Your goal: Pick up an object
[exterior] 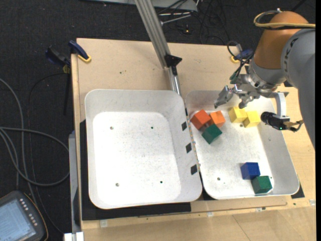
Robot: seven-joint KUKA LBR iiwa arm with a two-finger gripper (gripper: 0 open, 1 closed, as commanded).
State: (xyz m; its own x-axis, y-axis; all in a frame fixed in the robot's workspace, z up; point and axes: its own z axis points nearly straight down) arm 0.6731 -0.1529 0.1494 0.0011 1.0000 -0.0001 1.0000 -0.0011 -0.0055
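We're hovering the gripper [232, 98] spread wide and holding nothing, yellow blocks [244, 116] just below, grasp still pending

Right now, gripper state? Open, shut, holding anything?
Gripper: fingers open, spread apart above the right white bin, holding nothing; it hangs just left of the two yellow blocks.
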